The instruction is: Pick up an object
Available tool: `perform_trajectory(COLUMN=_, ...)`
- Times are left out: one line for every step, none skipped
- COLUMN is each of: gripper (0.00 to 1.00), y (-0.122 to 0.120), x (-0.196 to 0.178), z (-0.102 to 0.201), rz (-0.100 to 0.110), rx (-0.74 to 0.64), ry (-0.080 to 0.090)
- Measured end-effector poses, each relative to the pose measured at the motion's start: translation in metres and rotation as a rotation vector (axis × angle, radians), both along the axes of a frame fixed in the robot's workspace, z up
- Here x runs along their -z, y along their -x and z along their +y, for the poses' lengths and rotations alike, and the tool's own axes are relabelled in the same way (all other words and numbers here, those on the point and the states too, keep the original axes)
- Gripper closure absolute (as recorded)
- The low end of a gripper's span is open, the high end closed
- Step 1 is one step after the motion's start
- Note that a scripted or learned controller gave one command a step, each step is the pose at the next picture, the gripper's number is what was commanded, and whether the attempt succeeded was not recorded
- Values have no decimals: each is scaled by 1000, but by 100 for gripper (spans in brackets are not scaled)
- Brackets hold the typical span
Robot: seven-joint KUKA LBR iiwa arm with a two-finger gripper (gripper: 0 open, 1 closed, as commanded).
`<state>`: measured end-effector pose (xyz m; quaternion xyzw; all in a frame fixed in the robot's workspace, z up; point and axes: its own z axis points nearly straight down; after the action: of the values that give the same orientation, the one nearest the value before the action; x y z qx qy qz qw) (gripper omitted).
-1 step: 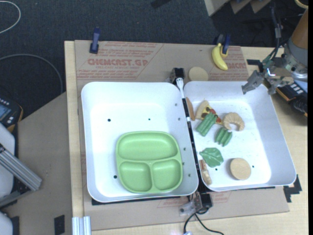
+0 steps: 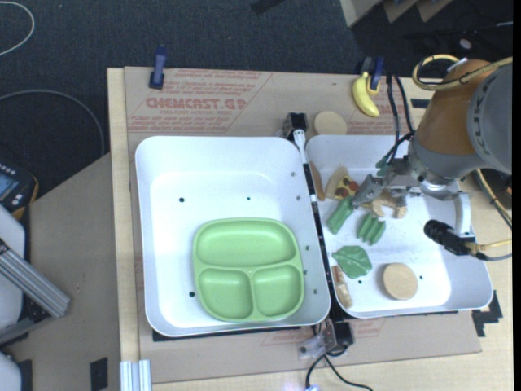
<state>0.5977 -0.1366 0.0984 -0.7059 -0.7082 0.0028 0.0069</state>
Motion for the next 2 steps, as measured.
perform_trajectory(gripper=0, y=51, x=11, z=17, rz=-6, rx=5, ry=2)
perform_trajectory(gripper=100, y=47, x=-2, z=16, rz=-16, rx=5, ry=6)
